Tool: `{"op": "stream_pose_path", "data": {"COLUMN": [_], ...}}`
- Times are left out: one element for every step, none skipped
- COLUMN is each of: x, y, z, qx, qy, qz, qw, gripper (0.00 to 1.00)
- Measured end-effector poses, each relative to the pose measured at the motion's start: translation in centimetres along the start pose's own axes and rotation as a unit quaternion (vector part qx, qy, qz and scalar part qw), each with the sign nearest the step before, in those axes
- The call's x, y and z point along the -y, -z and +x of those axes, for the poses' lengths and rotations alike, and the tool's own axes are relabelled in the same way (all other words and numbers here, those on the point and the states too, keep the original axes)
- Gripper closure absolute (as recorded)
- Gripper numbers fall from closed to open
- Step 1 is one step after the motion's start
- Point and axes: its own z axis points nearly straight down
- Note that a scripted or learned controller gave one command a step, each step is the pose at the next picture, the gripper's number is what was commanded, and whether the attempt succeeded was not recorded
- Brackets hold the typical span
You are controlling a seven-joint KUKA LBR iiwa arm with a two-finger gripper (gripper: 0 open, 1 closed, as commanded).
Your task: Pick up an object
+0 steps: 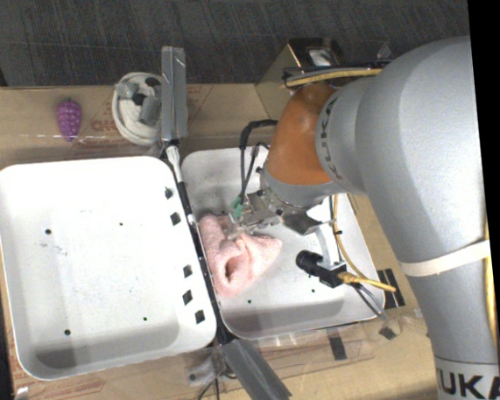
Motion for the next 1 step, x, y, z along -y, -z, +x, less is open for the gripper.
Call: {"op": "stream_pose_path", "data": {"x": [-4.14], "y": [10.99], "z": [0.7], "qx": [-0.001], "qy": [-0.035], "qz": [-0.002], "qw": [0.9994], "gripper": [1.0]}}
